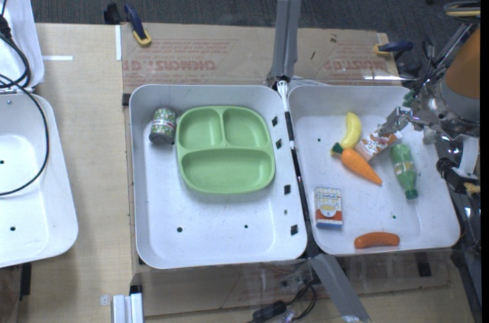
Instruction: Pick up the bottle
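Observation:
The green plastic bottle (403, 167) lies on its side in the right bin (428, 234), close to that bin's right wall, with its cap pointing toward the front. My gripper (403, 120) hangs over the bin's back right part, just behind the bottle's base and beside a small red and white packet (376, 145). It is a metal cluster under the grey arm with the orange band (467, 69). Nothing shows in its grasp.
The right bin also holds a banana (351, 132), a carrot (360, 166), a small juice carton (328, 207) and a sausage (377, 240). In the left bin are a green divided plate (225, 148) and a small can (163, 125). A grey divider post (286, 39) stands between the bins.

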Tool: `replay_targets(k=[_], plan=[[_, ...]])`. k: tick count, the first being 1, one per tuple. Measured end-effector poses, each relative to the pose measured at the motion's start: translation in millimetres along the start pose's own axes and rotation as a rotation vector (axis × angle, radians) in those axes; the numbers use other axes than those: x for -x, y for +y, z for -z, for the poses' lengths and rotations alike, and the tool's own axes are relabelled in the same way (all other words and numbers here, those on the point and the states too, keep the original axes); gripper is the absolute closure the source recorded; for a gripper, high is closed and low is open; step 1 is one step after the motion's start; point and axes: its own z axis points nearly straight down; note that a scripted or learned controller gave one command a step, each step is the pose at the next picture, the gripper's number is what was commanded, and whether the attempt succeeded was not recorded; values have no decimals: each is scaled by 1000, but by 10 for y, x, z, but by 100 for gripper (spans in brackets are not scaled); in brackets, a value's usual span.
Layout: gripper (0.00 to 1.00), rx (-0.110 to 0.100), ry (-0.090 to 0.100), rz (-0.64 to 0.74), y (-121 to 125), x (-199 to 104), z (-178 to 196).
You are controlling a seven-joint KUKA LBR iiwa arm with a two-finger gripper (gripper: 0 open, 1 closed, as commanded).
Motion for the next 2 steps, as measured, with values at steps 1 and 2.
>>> replay_targets(k=[1, 2], plan=[[0, 0, 0, 2, -1, 0, -1], [0, -65, 15, 455, 525, -294, -287]])
